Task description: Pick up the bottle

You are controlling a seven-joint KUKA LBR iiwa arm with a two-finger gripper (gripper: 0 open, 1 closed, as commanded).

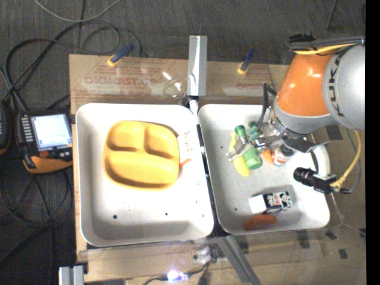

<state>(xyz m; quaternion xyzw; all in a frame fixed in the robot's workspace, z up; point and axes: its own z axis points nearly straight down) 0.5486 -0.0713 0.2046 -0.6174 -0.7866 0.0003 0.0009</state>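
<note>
A robotics lab is showing here: a grey and orange industrial arm is reaching over two white bins sitting on a bench. Loose cables are trailing across the dark carpet, and a handheld control screen is lying beside the bench.

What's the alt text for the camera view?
A grey and orange arm reaches from the right, its gripper over a green bottle in the right bin. The left bin holds a yellow divided tray.
</note>
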